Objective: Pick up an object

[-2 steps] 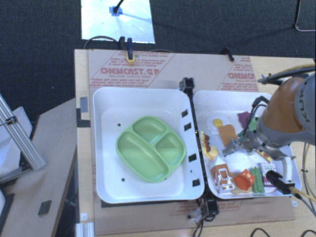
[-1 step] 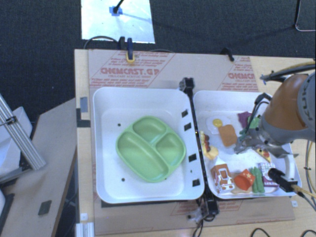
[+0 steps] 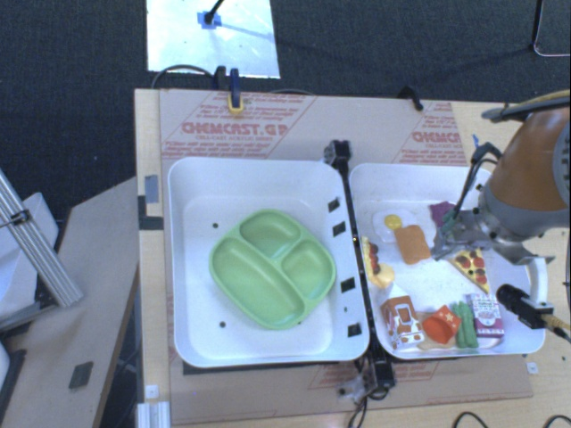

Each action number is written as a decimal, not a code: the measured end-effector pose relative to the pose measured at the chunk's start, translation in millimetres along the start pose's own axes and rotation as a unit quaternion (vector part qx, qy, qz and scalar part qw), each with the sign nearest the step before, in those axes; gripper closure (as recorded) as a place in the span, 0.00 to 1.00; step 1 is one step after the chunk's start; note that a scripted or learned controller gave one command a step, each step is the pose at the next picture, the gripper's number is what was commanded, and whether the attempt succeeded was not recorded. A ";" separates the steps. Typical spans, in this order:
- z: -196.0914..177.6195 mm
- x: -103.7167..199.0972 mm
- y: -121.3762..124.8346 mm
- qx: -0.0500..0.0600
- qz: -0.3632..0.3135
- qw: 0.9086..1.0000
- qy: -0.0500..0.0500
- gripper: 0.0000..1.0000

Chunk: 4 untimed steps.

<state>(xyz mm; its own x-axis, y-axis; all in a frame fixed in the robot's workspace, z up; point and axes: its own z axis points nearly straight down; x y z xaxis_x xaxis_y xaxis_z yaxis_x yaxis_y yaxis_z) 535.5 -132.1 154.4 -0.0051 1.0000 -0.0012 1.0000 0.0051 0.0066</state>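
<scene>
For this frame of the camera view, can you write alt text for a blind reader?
The arm's claw hangs low in the right bin, among toy foods: a pizza slice, a toast piece, a fried egg. The left bin holds a green divided plate.

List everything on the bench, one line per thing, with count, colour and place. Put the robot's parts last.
white bins: 2, side by side on the bench; left bin, right bin
divided plate: 1, light green, three compartments, middle of the left bin
fried egg toy: 1, white with yellow yolk, right bin, upper left
toast slice toy: 1, orange-brown, right bin, beside the egg
purple item: 1, right bin, top, partly hidden
pizza slice toy: 1, yellow with red spots, right bin, under the gripper
small carton: 1, brown and white, right bin, front
arm: 1, grey with orange band, over the right bin
gripper: 1, dark, low over the right bin
</scene>
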 end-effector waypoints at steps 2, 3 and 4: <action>-70.9 -10.7 5.7 0.001 0.000 1.000 0.000 1.00; -80.3 34.3 26.3 0.001 -0.002 1.000 0.001 1.00; -86.8 87.4 51.8 0.001 -0.002 1.000 0.001 1.00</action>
<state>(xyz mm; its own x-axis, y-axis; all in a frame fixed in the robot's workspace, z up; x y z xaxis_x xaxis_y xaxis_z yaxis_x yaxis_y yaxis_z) 586.3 -44.3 241.5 -0.0097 1.0000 0.0012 0.9999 0.0097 0.0045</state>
